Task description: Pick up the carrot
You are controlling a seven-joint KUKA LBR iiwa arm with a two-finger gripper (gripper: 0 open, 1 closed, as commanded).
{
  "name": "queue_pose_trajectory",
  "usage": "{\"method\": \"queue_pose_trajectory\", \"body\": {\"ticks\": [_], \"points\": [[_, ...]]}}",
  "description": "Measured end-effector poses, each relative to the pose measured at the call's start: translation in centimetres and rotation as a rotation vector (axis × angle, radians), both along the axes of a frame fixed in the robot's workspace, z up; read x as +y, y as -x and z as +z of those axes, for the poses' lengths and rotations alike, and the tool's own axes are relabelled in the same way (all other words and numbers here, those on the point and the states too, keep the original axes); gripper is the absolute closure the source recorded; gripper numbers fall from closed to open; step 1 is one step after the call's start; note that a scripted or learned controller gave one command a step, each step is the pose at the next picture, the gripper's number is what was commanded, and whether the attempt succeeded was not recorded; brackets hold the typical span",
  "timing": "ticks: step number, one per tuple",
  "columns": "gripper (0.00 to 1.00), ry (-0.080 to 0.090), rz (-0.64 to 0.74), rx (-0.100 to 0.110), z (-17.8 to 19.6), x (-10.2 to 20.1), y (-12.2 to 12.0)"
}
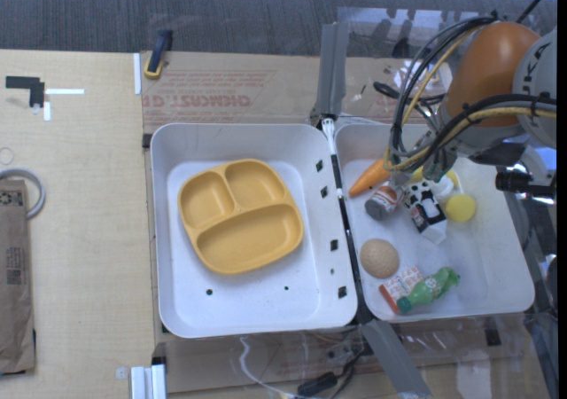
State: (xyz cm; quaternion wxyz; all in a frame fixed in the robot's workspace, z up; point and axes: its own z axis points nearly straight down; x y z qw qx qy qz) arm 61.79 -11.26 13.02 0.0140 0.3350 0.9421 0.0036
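Hanging over the right bin, our gripper sits just beside the carrot. We see that carrot at the bin's upper left, near a small can. Whether our gripper is closed, we cannot tell.

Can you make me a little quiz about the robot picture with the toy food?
1. True or false: the carrot lies on the yellow divided plate.
2. Which bin holds the plate? A) left bin B) right bin C) neither
3. Fill in: the green bottle lies near the ____ edge of the right bin, as the camera sees it.

Key
1. False: the carrot is in the right bin, by the wall between the bins.
2. A
3. Bottom (front) edge, just below and right of the tan ball.
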Motion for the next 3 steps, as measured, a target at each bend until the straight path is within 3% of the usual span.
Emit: {"method": "queue_pose_trajectory", "body": {"ticks": [1,2,3], "points": [[1.0,-0.001,-0.095,0.024,6.8,-2.9,-3.3],[1.0,-0.002,-0.067,0.025,11.8,1.3,-3.7],[1.0,0.002,0.18,0.026,12.7,5.0,-2.0]]}}
